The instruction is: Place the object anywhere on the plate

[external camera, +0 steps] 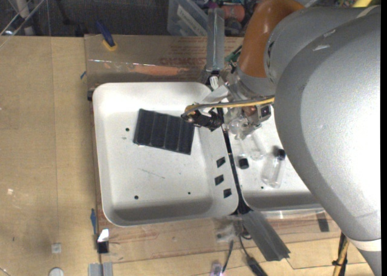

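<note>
Gripper (242, 129) is recorded over the left edge of the right bin (290, 193), just beside the divide between the bins. Whether it is spread or closed cannot be told. A clear vial (272, 172) with a dark cap is seen lying on the right bin's floor, near the gripper but apart from it. A black ribbed plate (164, 131) is noted flat in the left bin (121, 202), well apart from the vial.

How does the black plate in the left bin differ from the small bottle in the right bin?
The black plate is opaque; the bottle is clear. The plate is flat and ribbed; the bottle is rounded and smaller. Both lie in white bins.
</note>
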{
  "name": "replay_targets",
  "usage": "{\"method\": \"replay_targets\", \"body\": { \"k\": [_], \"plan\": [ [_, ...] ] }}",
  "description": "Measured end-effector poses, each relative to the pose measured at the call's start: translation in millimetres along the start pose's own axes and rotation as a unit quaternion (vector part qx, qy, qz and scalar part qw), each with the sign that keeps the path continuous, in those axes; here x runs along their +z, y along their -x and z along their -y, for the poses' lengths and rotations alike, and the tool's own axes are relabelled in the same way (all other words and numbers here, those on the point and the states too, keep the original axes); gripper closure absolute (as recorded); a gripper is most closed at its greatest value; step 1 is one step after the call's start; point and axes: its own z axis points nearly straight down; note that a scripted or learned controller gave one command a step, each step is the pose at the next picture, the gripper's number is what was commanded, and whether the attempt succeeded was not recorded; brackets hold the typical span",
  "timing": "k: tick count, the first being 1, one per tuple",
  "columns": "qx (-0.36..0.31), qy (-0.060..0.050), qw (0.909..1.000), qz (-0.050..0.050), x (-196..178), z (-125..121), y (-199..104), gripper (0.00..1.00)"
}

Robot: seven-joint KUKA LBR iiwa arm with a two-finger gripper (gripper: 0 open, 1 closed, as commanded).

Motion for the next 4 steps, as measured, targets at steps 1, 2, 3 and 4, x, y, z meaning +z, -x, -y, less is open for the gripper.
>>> {"method": "replay_targets", "body": {
  "k": [1, 2, 3, 4],
  "plan": [
    [-0.003, 0.001, 1.0, -0.001, -17.4, 47.5, -26.0, 1.0],
    [0.025, 0.0, 0.9997, -0.003, 26.9, 28.2, -58.3, 1.0],
    [0.004, -0.009, 0.9999, -0.014, 87.0, 46.3, -70.7, 1.0],
    [0.063, -0.001, 0.998, -0.006, 93.1, 78.8, -55.9, 1.0]
  ]
}}
